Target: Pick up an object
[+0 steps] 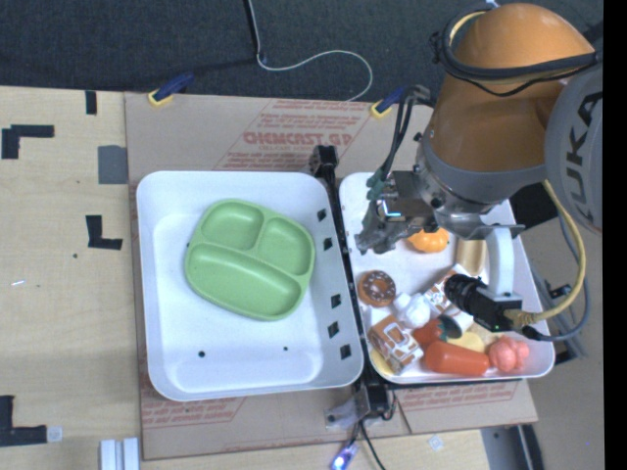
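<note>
two white bins sit side by side on the surface; the right bin [537, 280] holds a crowded pile of toy food. the gripper [380, 225] hovers at its upper left corner, near the orange piece [428, 240]. finger state: cannot tell. risk: items lie touching, so a descent may nudge neighbours or close on nothing. the left bin [162, 262] holds a green plate [250, 258].
</note>
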`<state>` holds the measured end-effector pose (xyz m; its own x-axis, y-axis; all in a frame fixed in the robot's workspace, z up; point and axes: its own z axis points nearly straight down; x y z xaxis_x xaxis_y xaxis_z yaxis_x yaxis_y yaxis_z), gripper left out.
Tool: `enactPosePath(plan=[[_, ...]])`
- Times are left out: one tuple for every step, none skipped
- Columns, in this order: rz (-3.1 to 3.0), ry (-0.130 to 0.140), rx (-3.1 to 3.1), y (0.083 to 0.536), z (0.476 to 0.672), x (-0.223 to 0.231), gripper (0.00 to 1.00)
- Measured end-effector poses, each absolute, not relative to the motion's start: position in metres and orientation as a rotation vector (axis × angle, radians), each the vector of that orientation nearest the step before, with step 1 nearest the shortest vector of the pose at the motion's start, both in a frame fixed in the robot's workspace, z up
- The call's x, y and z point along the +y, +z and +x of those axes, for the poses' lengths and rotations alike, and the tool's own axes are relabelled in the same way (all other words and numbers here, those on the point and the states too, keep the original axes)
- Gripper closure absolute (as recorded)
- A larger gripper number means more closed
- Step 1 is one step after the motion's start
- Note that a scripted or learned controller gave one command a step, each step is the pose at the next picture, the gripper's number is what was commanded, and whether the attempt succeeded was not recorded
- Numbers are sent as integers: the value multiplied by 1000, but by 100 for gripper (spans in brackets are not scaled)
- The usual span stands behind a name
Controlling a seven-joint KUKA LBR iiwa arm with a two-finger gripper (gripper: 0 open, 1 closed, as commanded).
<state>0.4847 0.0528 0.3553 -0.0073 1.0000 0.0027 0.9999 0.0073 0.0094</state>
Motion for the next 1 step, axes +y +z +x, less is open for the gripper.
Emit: enactPosePath(plan=[[2207,13,2232,437,484,124,100]])
